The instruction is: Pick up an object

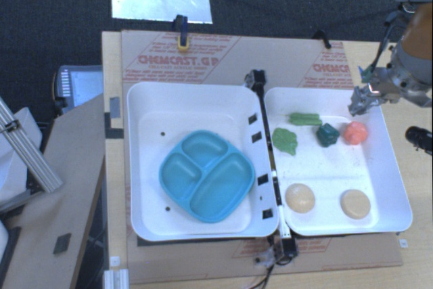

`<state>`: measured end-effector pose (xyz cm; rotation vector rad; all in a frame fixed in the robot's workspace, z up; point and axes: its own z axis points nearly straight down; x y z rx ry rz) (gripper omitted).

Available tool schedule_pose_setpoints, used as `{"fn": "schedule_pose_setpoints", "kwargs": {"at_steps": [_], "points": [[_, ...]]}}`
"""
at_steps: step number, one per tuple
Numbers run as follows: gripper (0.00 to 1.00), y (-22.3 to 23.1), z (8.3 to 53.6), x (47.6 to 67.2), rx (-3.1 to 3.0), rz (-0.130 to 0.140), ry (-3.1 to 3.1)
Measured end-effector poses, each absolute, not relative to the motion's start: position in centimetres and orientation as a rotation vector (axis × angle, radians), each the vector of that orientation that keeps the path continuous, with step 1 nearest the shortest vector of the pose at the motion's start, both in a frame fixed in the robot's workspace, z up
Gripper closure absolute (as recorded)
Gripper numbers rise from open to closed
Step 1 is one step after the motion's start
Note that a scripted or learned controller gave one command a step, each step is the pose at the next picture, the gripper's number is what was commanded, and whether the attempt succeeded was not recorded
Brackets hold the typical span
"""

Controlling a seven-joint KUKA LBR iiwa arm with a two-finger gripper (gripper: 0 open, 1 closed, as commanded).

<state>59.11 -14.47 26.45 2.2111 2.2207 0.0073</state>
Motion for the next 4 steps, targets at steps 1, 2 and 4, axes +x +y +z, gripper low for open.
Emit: {"fn": "schedule_pose_setpoints", "kwargs": {"at_steps": [1,2,4], "points": [[1.0,-10.0,26.5,58.7,2.211,0.003,2.23],[1.0,-4.5,24.7,58.4,2.211,0.004,2.233],[1.0,6.2,23.3,57.4,2.212,0.002,2.234]]}}
